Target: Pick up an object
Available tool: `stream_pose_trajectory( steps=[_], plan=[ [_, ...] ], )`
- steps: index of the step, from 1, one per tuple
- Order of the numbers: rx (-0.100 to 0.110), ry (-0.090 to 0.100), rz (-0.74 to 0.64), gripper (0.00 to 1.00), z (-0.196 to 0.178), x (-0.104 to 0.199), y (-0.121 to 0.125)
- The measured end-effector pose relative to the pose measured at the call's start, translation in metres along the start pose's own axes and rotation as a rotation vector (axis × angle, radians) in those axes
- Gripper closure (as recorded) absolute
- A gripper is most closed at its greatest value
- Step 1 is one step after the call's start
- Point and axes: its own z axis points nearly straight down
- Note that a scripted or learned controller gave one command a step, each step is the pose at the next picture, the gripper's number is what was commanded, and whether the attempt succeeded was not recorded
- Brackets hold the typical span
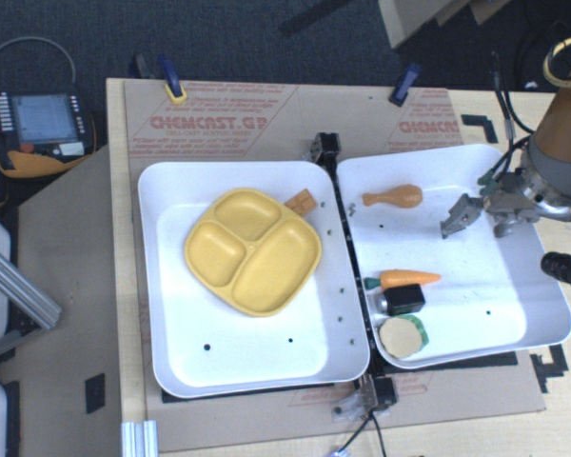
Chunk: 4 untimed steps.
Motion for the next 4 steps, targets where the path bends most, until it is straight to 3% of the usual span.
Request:
stream_pose_trajectory(
  steps=[1,3,4],
  plan=[
    [-0.013,-0.003,-0.003,0.0,-0.007,0.0,0.003],
    [-0.009,-0.002,-0.003,0.0,0.103,-0.001,-0.003],
    [-0.016,-0.005,-0.001,0.0,0.118,-0.003,-0.001]
  ],
)
